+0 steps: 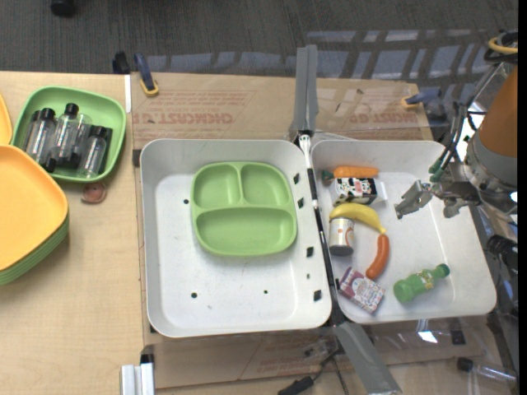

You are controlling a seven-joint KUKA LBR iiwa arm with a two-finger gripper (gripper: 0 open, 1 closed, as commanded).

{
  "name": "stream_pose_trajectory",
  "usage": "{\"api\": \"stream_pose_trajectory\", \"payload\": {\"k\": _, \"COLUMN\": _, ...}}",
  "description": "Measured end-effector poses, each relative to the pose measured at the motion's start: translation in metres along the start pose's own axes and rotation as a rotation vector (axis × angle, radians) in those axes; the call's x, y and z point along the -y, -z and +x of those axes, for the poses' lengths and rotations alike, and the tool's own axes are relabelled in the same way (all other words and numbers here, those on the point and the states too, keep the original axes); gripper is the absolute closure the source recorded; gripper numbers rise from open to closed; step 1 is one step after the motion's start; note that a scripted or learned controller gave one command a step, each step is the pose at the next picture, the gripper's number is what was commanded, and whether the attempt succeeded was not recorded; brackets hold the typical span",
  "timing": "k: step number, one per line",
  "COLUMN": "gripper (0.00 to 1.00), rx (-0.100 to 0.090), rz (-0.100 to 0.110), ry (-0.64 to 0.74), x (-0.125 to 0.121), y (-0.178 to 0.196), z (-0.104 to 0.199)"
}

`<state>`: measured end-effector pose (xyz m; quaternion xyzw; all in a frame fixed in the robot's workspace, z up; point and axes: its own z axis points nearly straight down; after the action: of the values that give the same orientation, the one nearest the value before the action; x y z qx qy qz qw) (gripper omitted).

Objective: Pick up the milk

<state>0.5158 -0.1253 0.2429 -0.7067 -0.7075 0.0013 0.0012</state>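
Now, your milk [356, 189] is the small cow-print carton lying on its side near the back left of the right bin [461, 303], long axis running left to right; a carrot [355, 171] sits just behind it and a banana [359, 214] just in front; your gripper [428, 197] hangs to the carton's right at about the same depth, apart from it, jaws spread and holding nothing; you'd need to travel left. Also in that bin: a can [342, 235], a sausage [378, 256], a green bottle [420, 284] and a purple packet [362, 290]; the left bin [165, 303] holds a green tray [244, 208].
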Motion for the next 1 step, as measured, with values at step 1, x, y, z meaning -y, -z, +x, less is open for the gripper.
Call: {"api": "stream_pose_trajectory", "payload": {"k": 1, "gripper": 0.0, "rx": 0.0, "rz": 0.0, "ry": 0.047, "x": -0.0063, "y": -0.0858, "z": -0.0061}}
